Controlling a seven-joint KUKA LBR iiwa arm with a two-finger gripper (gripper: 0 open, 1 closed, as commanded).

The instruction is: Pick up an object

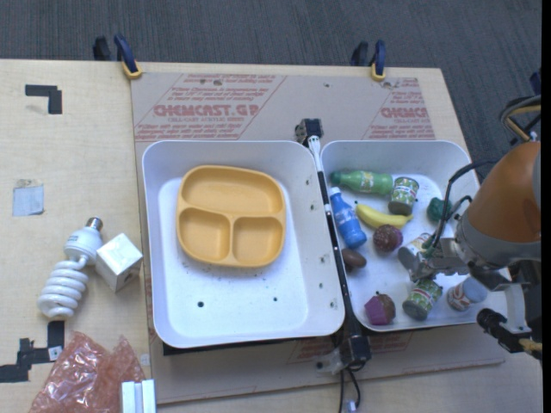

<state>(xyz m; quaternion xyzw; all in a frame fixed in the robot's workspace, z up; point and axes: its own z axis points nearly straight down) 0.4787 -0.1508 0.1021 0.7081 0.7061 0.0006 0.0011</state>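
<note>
Your gripper (pixel 428 265) sits low in the right bin (pixel 448 151), near its front-right corner, w/ the arm (pixel 508 213) coming in over the rim from the right. Can't tell how it's set; the tip is small and lost in clutter.

Right under or beside it: a small can (pixel 422 298) tilted at the front wall, and a dark red fruit (pixel 380 308) just left of that. Further out: a plum (pixel 387 238), banana (pixel 379 217), blue bottle (pixel 348 220), green bottle (pixel 363 181), another can (pixel 402 194), and a brown bit (pixel 353 260) by the divider. The left bin (pixel 172 256) holds a yellow tray (pixel 231 215).

Step, as I read it: approach/descent onto a target, prob. the tilted can. No grasp shown yet.

Next you need the tip centred on one item, not straddling two, then close and lift straight up. Watch the front wall; the can is tight against it, so it may slip.
</note>
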